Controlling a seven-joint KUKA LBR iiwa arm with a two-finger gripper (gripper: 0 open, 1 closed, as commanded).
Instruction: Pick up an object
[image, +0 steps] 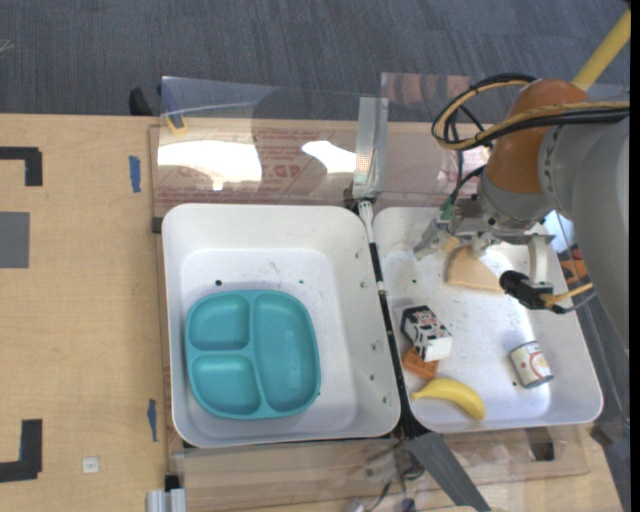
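- Nearest the camera in the right bin (570, 400): a banana (452, 396) by the front edge, with a small orange piece (420, 363) just behind it.
- Bit further back: a black-and-white box (424, 331) near the divider and a little can (530, 364) off to the right.
- Further still, a tan wedge (470, 270) sits right under the gripper (478, 232), so that's probably the target.
- Honestly can't tell how the gripper is set.
- I'd drop straight down, centred on the wedge, and close before lifting.
- Left bin (180, 240) holds a teal plate (254, 352).
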